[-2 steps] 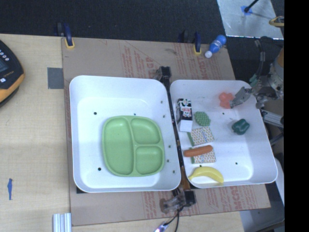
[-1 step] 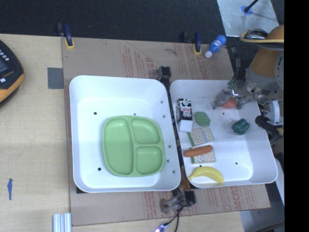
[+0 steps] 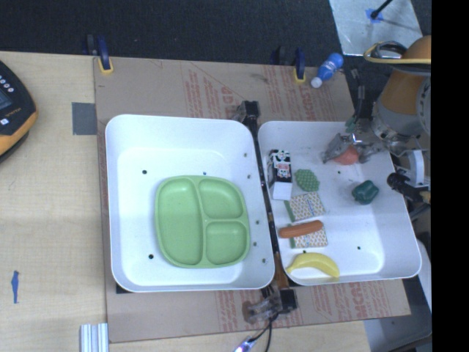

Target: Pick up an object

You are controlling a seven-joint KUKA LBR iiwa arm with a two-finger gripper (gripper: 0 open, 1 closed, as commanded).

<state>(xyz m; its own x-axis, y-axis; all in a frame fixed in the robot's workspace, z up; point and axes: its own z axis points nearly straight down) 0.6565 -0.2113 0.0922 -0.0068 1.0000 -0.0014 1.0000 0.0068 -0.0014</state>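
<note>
My gripper (image 3: pixel 350 152) hangs low over the back of the right bin (image 3: pixel 388 259), its fingers spread open. A small red object (image 3: pixel 349 156) lies between them on the bin floor; I cannot tell whether they touch it. Also in this bin are a dark green lump (image 3: pixel 365 191), a dotted green piece (image 3: pixel 307 180), a black-and-white carton (image 3: pixel 280 165), a white block (image 3: pixel 282 191), a patterned card (image 3: pixel 305 206), a red sausage (image 3: pixel 301 229) and a yellow banana (image 3: pixel 315 265).
The left bin (image 3: pixel 132 152) holds a light green divided plate (image 3: pixel 201 221). A blue-and-white bottle (image 3: pixel 327 68) lies on the bench behind the right bin. The arm's grey body (image 3: pixel 399 94) stands at the right edge. A yellow-black device (image 3: pixel 11 116) sits far left.
</note>
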